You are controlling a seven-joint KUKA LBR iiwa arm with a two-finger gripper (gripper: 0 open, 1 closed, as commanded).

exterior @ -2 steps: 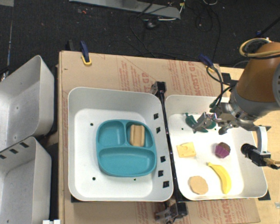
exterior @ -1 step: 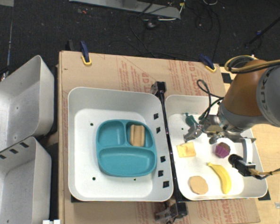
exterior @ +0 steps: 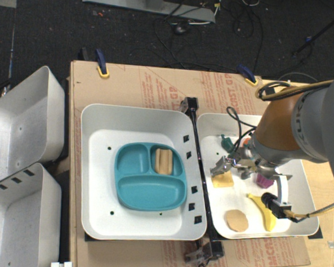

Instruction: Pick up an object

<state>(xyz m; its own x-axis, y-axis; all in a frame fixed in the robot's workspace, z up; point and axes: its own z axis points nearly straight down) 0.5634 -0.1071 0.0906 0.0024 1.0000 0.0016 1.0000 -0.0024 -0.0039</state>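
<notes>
Teal divided tray [exterior: 150,191] in left bin [exterior: 92,154], holding tan block [exterior: 163,161], maybe bread.

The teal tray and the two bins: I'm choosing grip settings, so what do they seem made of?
Teal tray: probably molded plastic, smooth with a soft sheen and rounded compartment walls. Left bin and right bin: likely glossy white plastic, going by their curved corners and highlights, though coated metal is possible.

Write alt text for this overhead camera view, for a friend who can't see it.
A grey and orange robot arm lowers its gripper over a yellow block in the right white bin, beside a banana and a tan round piece. The left bin holds a teal divided tray.
</notes>
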